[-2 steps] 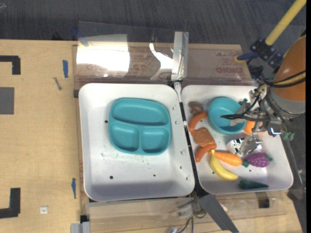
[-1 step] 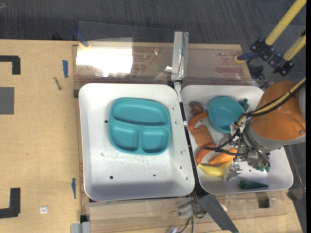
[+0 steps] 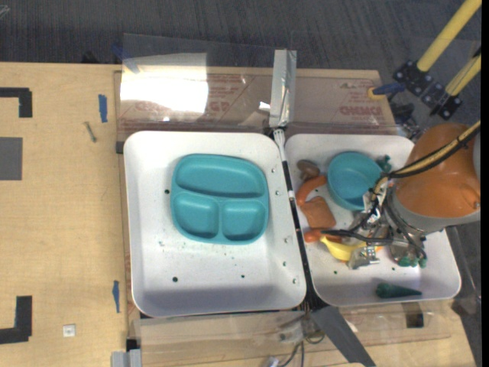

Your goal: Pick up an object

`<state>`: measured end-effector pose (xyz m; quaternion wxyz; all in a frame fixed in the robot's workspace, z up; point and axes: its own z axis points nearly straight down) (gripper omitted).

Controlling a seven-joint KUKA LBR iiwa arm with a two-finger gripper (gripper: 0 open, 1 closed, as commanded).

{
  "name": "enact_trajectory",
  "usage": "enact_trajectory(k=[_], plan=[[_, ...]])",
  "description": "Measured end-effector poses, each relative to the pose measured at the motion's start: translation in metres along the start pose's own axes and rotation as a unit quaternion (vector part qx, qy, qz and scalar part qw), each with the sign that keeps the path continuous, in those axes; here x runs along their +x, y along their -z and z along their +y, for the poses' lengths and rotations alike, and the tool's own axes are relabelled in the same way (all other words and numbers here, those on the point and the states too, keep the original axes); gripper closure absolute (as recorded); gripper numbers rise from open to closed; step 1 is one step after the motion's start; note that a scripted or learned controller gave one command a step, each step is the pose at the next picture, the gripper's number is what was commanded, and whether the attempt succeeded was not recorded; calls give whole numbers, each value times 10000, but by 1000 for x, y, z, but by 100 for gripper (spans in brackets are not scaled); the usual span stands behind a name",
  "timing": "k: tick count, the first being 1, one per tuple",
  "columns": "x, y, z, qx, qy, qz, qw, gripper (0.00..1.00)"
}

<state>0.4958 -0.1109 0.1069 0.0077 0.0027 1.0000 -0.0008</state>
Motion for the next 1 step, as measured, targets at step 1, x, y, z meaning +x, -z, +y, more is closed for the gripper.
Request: enact_trajectory(k=[1], plan=[[-15, 159, 26, -2, -477, 4, 9989, 100]])
